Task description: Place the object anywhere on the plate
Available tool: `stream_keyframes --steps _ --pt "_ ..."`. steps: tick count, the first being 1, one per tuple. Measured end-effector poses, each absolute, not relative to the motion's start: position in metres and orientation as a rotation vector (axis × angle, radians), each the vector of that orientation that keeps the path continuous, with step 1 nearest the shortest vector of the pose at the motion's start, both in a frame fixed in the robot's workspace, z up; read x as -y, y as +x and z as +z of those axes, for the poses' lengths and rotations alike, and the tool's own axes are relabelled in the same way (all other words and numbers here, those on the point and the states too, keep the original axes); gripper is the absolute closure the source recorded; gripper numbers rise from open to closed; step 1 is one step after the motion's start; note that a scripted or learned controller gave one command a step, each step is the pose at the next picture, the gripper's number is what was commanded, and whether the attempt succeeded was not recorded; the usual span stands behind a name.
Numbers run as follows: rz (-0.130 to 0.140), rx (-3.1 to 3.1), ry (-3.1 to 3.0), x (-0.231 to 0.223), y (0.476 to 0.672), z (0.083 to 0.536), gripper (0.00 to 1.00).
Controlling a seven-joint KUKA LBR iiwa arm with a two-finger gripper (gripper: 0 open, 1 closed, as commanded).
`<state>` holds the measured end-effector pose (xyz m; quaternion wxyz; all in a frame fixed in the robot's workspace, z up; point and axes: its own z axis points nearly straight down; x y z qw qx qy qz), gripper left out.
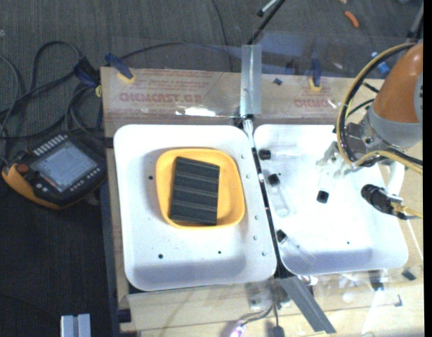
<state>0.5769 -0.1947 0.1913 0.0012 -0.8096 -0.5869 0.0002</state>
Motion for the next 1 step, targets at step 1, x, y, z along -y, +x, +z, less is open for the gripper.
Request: stream_keyframes --steps 1 --pt "0.0 1.843 -2.542 0.1947 0.5769 0.1914 0.0"
